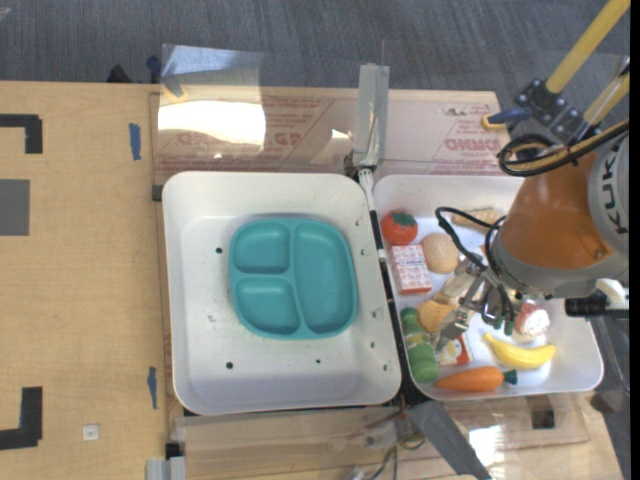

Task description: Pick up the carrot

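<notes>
Camera view: one carrot (469,378), one banana (520,352), one tomato (400,227); claw (462,318) grip unreadable.

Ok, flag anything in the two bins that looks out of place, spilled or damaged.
Nothing stands out. The teal divided plate sits flat in the left bin. In the right bin the tomato, banana and carrot lie loosely crowded but inside the rim, with the gripper hanging over them.

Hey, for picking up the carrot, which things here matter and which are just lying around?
For the job: carrot, gripper.

Lying about: banana, tomato, teal divided plate, red-and-white box, green vegetable.
</notes>
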